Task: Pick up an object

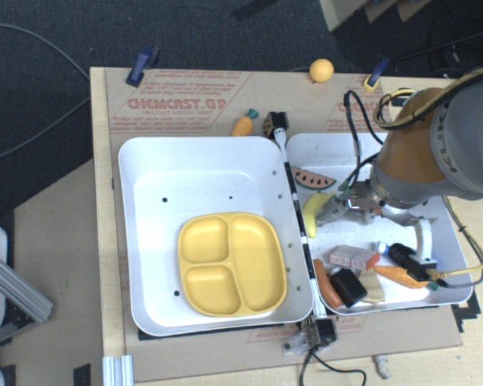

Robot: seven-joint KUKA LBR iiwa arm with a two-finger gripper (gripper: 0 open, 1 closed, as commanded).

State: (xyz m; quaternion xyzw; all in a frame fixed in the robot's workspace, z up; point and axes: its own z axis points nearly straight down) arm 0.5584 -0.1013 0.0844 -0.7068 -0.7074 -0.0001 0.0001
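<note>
Gripper (pixel 336 209), released or clenched impossible to tell, hovers in the right bin (pixel 326 153) just beside a yellow banana (pixel 311 214) lying against the dividing wall, where a grasp may well jam on the rim or skid off the curved fruit.

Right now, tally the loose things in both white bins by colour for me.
Yellow: 2, divided plastic plate, curved banana toy
Red: 2, watermelon slice, long sausage toy
Orange: 1, tapered carrot toy
Pink: 1, flat rectangular block
Black: 1, boxy block
Tan: 1, flat slice, partly hidden
Total: 8
</note>
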